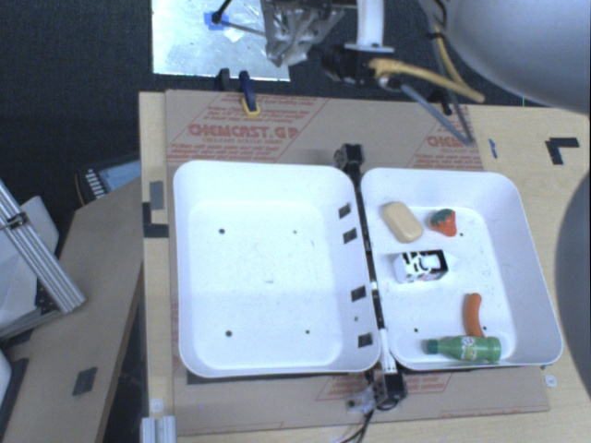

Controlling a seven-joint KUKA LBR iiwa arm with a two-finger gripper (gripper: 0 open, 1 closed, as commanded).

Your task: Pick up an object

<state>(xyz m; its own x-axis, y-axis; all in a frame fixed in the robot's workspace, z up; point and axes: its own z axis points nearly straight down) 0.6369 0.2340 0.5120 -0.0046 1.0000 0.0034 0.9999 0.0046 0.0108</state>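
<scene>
The claw [291,49] hangs high above the counter's [277,123] far edge; its opening cannot be told. In the right bin [531,238] lie a tan block [403,221], strawberry [444,220], carrot [473,313] and green bottle [464,347]

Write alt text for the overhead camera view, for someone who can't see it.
The right bin holds a tan bar, strawberry, black-and-white toy, orange piece and green bottle. The gripper hangs beyond the bins.

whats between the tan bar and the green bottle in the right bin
In the camera view, the black-and-white toy lies between the tan bar and the green bottle; the orange carrot-like piece sits slightly aside.
</scene>
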